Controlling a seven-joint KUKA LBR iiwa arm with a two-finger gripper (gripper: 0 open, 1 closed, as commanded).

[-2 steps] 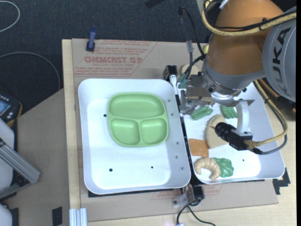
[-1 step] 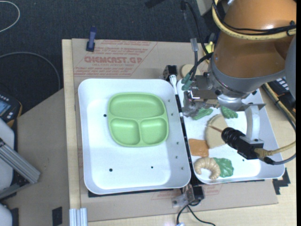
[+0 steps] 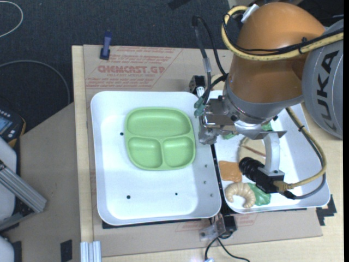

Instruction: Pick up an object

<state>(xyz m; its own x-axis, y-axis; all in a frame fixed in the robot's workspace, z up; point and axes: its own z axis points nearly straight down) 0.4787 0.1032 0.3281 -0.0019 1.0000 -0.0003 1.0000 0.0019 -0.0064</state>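
1. Your gripper (image 3: 209,129) hangs at the border between the bins; open or closed, you cannot tell.
2. The croissant (image 3: 241,193) lies in the right bin (image 3: 322,173), the green plate (image 3: 160,138) in the left bin (image 3: 109,162).
3. Probably the approach step: next, centre over one object and descend.

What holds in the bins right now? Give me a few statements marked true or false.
1. The green divided plate lies in the left bin. True.
2. The plate has four compartments. False: it has three, one large and two small.
3. The croissant lies in the right bin, near its front edge. True.
4. The croissant sits on the plate. False: it is in the other bin.
5. An orange piece lies just behind the croissant. True.
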